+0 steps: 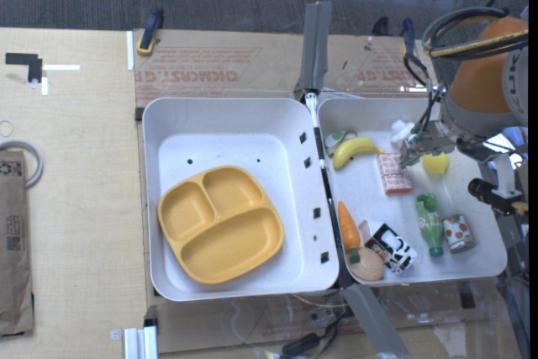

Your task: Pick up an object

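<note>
Arm: the grey arm with its orange band [486, 67] reaches in from the right and bends down over the back of the right bin.
Gripper: the gripper [412, 154] hangs low in the right bin, above the upper end of the red-and-white packet and just left of the yellow lemon.
Fingers: too small and too much in shadow to read; I cannot tell whether they are spread or pressed together, and nothing is visibly between them.
Right bin: the right bin [496, 265] holds all the small things.
Banana: a yellow banana [353, 150] lies near the bin's back left, well left of the gripper.
Packet: a red-and-white packet [393, 173] lies flat just below the gripper; contact cannot be judged.
Lemon: a yellow lemon [435, 163] sits just beside the gripper on its right.
Bottle: a green bottle [429, 223] lies on its side near the middle of the bin.
Can: a small can [458, 233] rests just right of the bottle.
Carrot: an orange carrot [348, 224] lies along the left wall.
Front corner: a black-and-white toy [392, 247] lies beside a tan round piece [366, 264].
Left bin: the left bin [168, 130] carries a yellow divided plate [220, 222].
Bench: the bench [76, 181] has a brown paper bag [14, 240] at its left edge.
</note>
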You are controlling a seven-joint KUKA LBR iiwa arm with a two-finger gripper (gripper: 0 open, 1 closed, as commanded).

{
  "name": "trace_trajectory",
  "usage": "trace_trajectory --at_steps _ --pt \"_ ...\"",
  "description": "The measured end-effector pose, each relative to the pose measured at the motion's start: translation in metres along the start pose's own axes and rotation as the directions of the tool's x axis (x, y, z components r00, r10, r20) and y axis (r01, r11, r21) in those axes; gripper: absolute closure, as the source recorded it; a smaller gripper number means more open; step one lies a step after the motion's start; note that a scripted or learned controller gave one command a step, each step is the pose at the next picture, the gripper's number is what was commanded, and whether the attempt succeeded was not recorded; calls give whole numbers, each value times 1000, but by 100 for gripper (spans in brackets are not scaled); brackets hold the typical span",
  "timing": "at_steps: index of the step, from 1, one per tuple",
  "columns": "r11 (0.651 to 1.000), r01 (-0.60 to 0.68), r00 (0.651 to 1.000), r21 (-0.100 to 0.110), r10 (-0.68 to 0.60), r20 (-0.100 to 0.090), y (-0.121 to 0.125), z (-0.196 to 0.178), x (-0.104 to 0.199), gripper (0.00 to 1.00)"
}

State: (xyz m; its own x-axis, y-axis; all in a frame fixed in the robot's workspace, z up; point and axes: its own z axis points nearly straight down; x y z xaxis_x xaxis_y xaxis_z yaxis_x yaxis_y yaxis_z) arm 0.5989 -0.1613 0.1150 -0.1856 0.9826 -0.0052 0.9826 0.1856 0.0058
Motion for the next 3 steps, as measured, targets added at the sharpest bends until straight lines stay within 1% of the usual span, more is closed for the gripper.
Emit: trace_trajectory --at_steps 1,2,3 --pt "969 248 969 5 -248 -6 -53 -55 69 100" --pt "996 -92 996 8 92 -3 -1 -77 91 100" --pt "980 -198 980 8 198 -2 -3 -92 61 100"
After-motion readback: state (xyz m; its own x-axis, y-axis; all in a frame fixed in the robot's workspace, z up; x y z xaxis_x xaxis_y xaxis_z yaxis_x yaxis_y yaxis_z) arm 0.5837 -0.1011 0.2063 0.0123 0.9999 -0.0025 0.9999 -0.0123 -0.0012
